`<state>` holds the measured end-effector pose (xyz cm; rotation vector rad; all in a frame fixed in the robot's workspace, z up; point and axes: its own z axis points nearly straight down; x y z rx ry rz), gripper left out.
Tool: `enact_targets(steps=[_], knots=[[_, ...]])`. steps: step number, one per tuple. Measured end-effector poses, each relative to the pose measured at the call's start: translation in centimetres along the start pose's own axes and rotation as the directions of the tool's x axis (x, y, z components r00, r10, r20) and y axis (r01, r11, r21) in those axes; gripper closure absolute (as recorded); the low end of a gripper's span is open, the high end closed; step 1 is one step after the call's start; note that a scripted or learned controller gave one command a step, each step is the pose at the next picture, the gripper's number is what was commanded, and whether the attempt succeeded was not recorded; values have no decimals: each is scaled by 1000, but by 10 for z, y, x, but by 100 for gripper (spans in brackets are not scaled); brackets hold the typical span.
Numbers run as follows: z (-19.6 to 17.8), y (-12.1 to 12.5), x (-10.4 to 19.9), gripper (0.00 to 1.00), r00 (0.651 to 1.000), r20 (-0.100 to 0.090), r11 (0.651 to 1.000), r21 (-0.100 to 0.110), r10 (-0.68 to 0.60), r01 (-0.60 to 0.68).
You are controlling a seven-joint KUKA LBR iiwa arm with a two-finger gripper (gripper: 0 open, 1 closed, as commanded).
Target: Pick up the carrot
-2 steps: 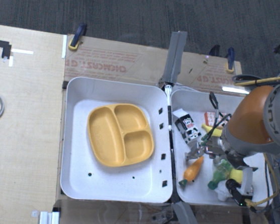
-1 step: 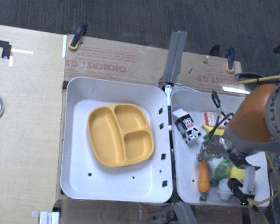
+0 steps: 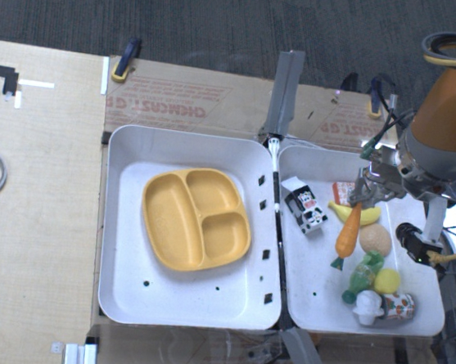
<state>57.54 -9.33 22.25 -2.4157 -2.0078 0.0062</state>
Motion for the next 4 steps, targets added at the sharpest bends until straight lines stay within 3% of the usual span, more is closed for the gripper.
enact_targets(steps=[1,2,3,4], knots=[[0,0,0,0,1000,0,1000,1,0,0],[131,-41,-17,0,999,-2,999,1,-44,44],[123,-41,-18,100,999,-1,999,3,-42,42],[-2,-8,-13,100,1000,0,1000,0,5,-5]])
